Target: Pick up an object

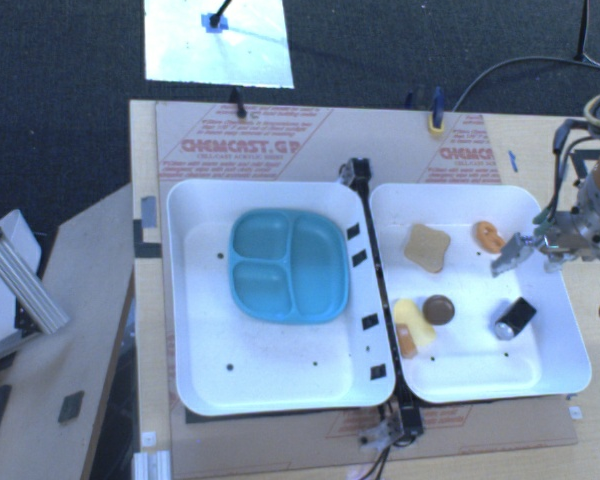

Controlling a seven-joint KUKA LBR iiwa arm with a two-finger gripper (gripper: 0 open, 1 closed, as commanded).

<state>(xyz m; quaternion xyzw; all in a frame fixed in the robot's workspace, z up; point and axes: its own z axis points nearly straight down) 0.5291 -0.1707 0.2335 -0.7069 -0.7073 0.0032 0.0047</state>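
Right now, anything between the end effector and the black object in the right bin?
Nothing visible. The end effector sits over the right bin, just above the black object, with bare bin floor between them. The orange ring lies off to the other side.

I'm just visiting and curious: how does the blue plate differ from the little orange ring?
The blue plate is far larger than the orange ring. The plate is split into compartments; the ring has a hole. The plate lies in the left bin, the ring in the right bin by the gripper. Both lie flat.
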